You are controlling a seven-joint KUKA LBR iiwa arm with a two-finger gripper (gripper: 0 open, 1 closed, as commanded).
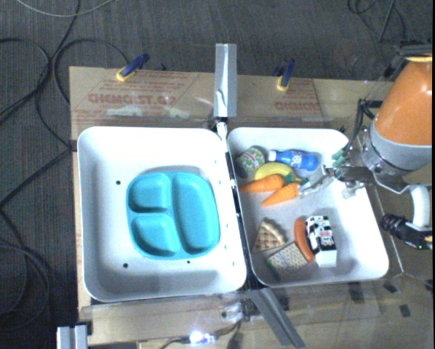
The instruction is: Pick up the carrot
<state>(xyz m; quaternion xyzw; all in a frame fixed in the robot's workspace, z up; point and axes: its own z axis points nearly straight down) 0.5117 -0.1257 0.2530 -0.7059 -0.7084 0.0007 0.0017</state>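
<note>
Camera view, my inventory from the remote station. Floor: dark carpet with loose black and white cables. Bench: brown board [166, 97] with faded red lettering, two clamps with yellow and blue grips at its far edge, a grey metal post [225, 78] standing between the bins.

Left bin [101, 217]: white, shallow, holding one blue divided plate [174, 213] near its centre.

Right bin [363, 253]: white, holding the toy food. I list a small jar [251, 158], a blue-capped bottle [296, 158], a yellow piece [274, 170], two carrots lying side by side, a waffle wedge [269, 235], a cracker-like square [289, 257], a red sausage [302, 240] and a black-and-white carton [321, 240].

Carrot [281, 193]: the nearer of the two, in the bin's upper middle, lying slantwise with its leafy end toward the right.

Gripper [325, 180]: reaching in from the right, its tips just beside the carrot's leafy end. I cannot tell how far its fingers stand apart, and I see nothing held between them.
</note>
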